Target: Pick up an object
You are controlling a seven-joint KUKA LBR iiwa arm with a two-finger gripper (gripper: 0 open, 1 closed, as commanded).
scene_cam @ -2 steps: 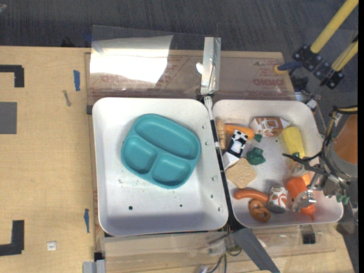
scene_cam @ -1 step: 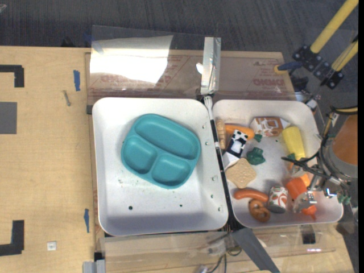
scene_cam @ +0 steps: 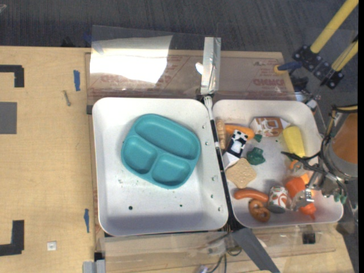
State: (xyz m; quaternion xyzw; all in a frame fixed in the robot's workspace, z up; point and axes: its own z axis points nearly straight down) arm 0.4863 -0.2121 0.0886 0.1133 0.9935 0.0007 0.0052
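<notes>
Camera view, looking down at a slant, takes in two shallow white bins side by side on the tabletop [scene_cam: 40, 152]. Inside the left bin [scene_cam: 108, 209] lies a teal divided plate [scene_cam: 161, 149] with three compartments, set a little above the bin's middle. Toys crowd the right bin [scene_cam: 330, 214]: a yellow piece like a banana or corn cob [scene_cam: 293, 140] near the upper right, an orange-and-white carton [scene_cam: 268, 126] beside it, a black-and-white cow figure [scene_cam: 238, 141] by the left wall with an orange piece [scene_cam: 232, 131] just above it, a dark green piece [scene_cam: 255, 156], a tan cracker-shaped square [scene_cam: 242, 173], a red sausage [scene_cam: 251, 194] with a brown pretzel-like ring [scene_cam: 259, 210] just below it, and a small red-and-white ball [scene_cam: 278, 197]. From the right the arm [scene_cam: 346, 144] reaches in, its orange band at the frame's edge, and the hand [scene_cam: 305, 197] sits low in the lower right corner of the right bin among orange pieces [scene_cam: 296, 185]. Cables and metal parts clutter that spot, so I cannot tell how far the hand is open or whether anything is caught in it; it seems to be touching the orange toys at most. Clear plastic sheeting [scene_cam: 136, 67] stands behind the bins.
</notes>
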